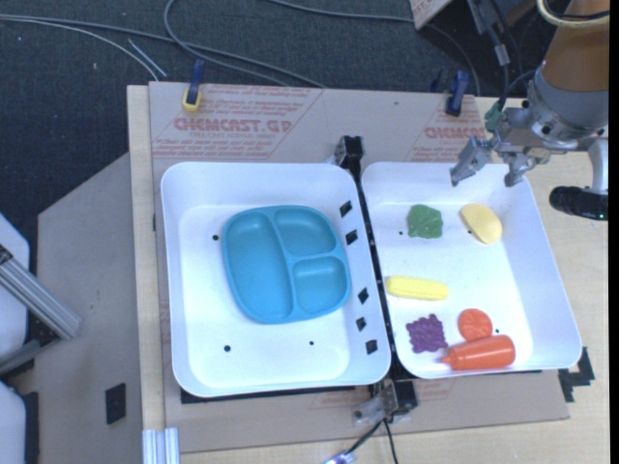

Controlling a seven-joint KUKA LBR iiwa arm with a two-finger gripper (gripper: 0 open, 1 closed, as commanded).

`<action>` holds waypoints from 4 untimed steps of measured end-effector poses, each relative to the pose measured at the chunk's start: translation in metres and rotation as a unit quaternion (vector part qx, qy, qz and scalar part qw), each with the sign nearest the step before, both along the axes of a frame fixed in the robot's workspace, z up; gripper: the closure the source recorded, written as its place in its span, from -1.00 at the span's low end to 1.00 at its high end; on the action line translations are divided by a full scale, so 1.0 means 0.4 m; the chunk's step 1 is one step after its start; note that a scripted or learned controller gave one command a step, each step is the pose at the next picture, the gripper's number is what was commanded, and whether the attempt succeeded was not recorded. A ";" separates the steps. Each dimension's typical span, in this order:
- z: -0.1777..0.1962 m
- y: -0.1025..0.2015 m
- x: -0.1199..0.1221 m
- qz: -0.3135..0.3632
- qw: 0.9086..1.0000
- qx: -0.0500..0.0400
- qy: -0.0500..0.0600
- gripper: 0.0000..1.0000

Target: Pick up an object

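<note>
Gripper (493, 166) hangs over the right bin's (551, 288) far edge, jaws spread, nothing between them. Nearest object: yellow lemon (482, 223), just below, long axis slanting.

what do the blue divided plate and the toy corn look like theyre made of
Blue divided plate: probably moulded plastic, uniform colour with a soft sheen along its compartment ridges. Toy corn: likely plastic or rubber, evenly yellow and smooth-looking; too small to tell which.

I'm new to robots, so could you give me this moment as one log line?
phase: approach | claw: open, holding nothing, above right bin's far edge | nearest: yellow lemon-like toy, green toy | left bin: blue divided tray
</note>
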State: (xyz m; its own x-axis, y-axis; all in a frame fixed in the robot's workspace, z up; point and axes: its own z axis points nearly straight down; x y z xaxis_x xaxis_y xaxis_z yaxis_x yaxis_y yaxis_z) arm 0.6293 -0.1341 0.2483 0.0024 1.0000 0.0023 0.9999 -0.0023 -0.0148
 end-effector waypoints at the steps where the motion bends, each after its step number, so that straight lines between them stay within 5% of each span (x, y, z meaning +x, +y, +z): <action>1: 0.021 0.001 0.006 0.001 1.000 -0.001 -0.007 -1.00; 4: -0.322 -0.008 -0.003 0.001 1.000 0.000 -0.005 -1.00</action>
State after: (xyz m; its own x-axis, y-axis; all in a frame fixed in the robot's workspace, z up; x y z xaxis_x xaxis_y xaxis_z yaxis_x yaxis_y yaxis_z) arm 0.6281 -0.1373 0.1193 0.0000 1.0000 0.0017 1.0000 0.0000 -0.0057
